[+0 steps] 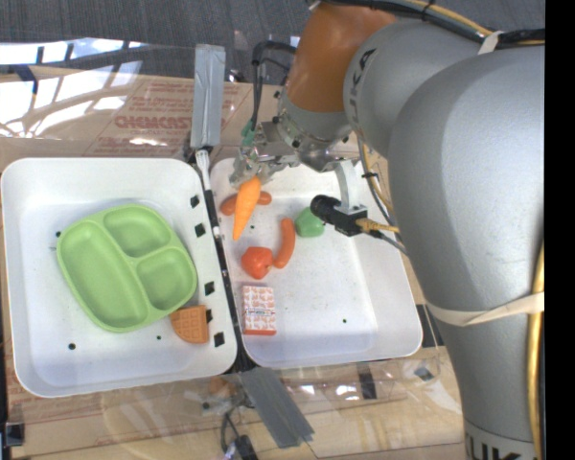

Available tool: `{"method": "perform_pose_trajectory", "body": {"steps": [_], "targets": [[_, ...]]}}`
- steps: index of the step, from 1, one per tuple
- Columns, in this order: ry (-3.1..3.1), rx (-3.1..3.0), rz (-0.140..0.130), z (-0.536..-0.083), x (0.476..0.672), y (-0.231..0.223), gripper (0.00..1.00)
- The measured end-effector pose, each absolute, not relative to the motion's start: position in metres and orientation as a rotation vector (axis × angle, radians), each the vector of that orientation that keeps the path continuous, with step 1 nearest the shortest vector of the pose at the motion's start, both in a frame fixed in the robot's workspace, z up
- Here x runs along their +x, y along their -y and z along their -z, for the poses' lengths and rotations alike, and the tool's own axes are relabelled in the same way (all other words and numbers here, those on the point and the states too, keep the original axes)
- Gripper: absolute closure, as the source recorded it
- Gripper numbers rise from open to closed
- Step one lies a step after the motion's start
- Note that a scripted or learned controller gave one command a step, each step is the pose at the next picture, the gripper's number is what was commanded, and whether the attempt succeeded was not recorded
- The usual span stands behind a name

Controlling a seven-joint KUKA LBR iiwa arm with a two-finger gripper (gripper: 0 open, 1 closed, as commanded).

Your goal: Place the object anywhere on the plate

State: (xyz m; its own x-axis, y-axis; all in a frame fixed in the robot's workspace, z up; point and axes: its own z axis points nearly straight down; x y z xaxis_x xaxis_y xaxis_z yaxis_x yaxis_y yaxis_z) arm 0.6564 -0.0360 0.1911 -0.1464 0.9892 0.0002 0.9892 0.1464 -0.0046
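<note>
The gripper (252, 168) is positioned over the far left corner of the right bin (383, 305), near the divider between the two bins. A carrot (245, 206) hangs from it: the thick upper end of the carrot sits between the fingers, which are clenched on it, and the pointed end angles downward toward the bin floor.

The right bin also contains the following items:
- a small orange-red piece (232, 202), just beside the carrot and partly hidden by it;
- a sausage (286, 242), lying near the bin's centre;
- a red tomato (257, 262), touching or just beside the lower end of the sausage;
- a green round item (310, 223), next to a black part attached to the arm;
- a small red-and-white box (259, 310), near the front edge.

The left bin (38, 353) holds a green plate (125, 266) with three compartments. A waffle-patterned piece (190, 324) lies just beside the plate's near right corner.
</note>
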Motion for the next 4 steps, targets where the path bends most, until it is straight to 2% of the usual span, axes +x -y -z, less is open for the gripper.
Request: {"method": "perform_pose_trajectory", "body": {"steps": [1, 2, 3, 4], "targets": [[2.426, -1.997, 0.000, -0.279, 0.646, 0.017, 1.00], [2.347, -2.083, -0.008, -0.262, 0.621, -0.082, 1.00], [2.346, -2.084, -0.008, -0.262, 0.621, -0.081, 0.00], [2.351, -2.075, -0.013, -0.271, 0.621, -0.082, 1.00]]}}
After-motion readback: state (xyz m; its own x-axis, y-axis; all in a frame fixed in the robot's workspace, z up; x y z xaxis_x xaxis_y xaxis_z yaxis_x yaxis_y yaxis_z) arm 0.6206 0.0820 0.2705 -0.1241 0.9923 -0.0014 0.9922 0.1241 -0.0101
